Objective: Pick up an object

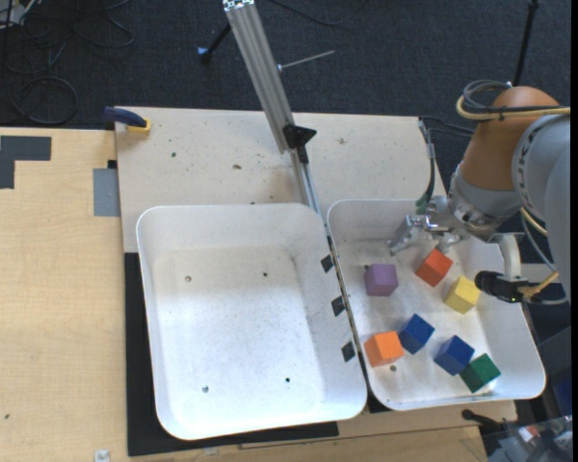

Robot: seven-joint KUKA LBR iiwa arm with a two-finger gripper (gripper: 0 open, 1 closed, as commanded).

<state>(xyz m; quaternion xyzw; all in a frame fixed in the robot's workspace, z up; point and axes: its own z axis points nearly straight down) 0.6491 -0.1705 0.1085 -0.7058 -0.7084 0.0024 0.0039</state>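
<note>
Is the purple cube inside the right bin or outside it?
Inside. The small purple cube rests on the floor of the shallow white right bin, near its left wall, apart from the other cubes.

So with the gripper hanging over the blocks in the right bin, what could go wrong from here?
1. The gripper sits between the purple cube and the red-orange cube, centred over neither; descending as is, it may close on nothing or knock one aside.
2. The blue cube touches the orange cube, and the other blue cube touches the green cube, leaving fingers little room.
3. The yellow cube lies tilted, so it may slip.
</note>
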